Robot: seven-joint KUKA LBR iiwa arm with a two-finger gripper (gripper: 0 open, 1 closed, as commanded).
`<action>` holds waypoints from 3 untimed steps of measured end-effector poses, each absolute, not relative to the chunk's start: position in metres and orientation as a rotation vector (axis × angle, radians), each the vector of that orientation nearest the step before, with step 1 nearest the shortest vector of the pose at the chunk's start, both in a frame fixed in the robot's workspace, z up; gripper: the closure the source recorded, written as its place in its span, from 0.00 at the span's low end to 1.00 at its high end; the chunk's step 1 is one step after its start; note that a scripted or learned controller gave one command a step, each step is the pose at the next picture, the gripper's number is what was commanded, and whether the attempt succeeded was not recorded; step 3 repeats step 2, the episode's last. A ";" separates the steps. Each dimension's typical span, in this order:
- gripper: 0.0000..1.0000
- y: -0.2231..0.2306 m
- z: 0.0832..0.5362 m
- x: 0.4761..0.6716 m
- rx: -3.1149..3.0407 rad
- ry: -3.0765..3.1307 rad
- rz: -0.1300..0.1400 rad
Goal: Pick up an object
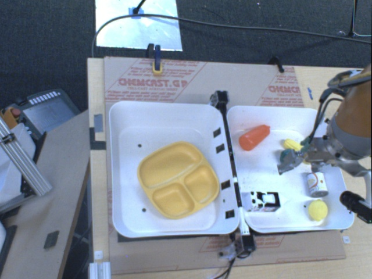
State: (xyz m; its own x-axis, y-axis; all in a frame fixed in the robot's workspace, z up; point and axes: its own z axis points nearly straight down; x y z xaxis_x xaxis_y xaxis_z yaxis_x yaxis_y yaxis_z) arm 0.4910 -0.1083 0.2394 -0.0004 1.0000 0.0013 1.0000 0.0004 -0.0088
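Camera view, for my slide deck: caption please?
Gripper low in right bin among orange piece, can, yellow ball.

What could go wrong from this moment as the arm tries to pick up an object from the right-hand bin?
1. The gripper hangs in the right white bin close to a small yellow and teal object; a slightly off descent may nudge it away rather than grasp it.
2. The small white can with a red label lies close beside the wrist, so the arm might knock it.
3. The round yellow ball could roll if bumped.
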 end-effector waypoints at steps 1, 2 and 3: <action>0.00 -0.108 0.244 0.493 -2.219 -2.226 -0.002; 0.00 -0.111 0.183 0.488 -2.218 -2.220 0.003; 0.00 -0.111 0.183 0.488 -2.218 -2.220 0.003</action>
